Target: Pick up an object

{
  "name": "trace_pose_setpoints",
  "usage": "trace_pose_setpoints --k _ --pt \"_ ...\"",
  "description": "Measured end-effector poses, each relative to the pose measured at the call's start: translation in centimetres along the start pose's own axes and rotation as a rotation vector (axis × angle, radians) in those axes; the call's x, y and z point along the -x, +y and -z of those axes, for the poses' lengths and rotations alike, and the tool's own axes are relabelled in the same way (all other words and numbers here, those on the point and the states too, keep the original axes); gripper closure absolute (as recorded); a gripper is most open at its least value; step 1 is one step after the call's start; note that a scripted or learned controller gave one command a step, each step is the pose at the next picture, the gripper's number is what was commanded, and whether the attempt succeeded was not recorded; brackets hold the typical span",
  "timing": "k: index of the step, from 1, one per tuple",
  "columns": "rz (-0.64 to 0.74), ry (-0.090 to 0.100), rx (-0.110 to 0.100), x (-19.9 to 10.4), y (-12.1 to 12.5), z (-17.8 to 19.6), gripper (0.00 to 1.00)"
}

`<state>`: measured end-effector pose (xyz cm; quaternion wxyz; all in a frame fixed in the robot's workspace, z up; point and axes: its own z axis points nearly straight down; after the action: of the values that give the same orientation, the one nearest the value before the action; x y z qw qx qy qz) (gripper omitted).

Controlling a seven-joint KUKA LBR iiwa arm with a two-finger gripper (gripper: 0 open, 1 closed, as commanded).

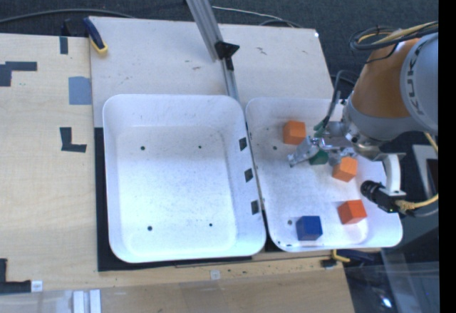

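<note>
In the right-hand bin [265, 162], the arm's pincer [308, 153] hangs low among the blocks, with one orange block [293, 132] just beside it on the far side and another [345, 168] near its wrist, likely lining up a grasp. Whether it is clenched or released cannot be told. A third orange block [352, 211] and a blue block [308, 227] lie nearer the bin's front edge.

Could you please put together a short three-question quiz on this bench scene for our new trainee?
1. How many orange blocks lie in the right bin?
2. True or false: the blue block lies in the left bin.
3. Which block lies nearest the gripper: A) the blue block, B) the orange block at the far side of the bin, C) the orange block at the near edge?

Key: 1) Three, counting the one by the wrist. 2) False; it lies in the right bin. 3) B.
</note>
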<state>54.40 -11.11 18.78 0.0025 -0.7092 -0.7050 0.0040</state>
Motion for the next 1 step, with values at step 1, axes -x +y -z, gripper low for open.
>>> trace_pose_setpoints --k 1 --pt "0.01 0.002 0.013 -2.93 1.77 5.4 0.0"
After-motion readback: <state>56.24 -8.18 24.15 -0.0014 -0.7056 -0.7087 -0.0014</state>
